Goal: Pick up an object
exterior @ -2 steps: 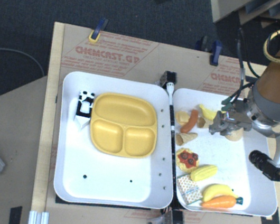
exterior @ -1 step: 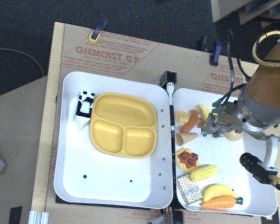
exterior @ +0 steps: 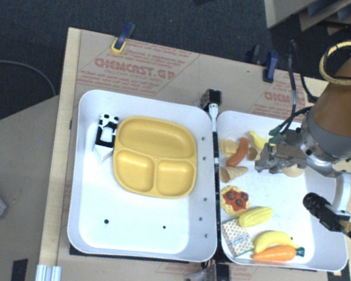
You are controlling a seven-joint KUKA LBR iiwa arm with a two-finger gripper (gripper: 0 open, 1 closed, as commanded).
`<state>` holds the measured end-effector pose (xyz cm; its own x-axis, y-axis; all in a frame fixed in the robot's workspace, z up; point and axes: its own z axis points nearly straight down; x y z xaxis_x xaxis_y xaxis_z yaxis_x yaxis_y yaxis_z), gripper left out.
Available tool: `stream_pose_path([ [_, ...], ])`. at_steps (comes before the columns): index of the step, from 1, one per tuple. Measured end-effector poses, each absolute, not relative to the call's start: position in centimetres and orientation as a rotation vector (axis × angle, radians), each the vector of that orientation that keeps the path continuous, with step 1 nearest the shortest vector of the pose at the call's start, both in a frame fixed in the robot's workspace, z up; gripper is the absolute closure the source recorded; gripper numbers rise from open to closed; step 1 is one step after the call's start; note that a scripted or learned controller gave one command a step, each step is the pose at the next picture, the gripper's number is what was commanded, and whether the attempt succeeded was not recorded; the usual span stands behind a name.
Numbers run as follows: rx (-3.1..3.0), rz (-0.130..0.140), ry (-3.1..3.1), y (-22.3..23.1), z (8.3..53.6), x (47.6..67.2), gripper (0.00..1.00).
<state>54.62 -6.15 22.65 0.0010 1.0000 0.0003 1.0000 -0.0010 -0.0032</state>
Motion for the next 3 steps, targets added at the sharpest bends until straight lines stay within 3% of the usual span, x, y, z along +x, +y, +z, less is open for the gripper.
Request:
stream_pose_path([
  [3,-2.221,0.002,-2.22,-5.8,21.7,54.5,1.0],
])
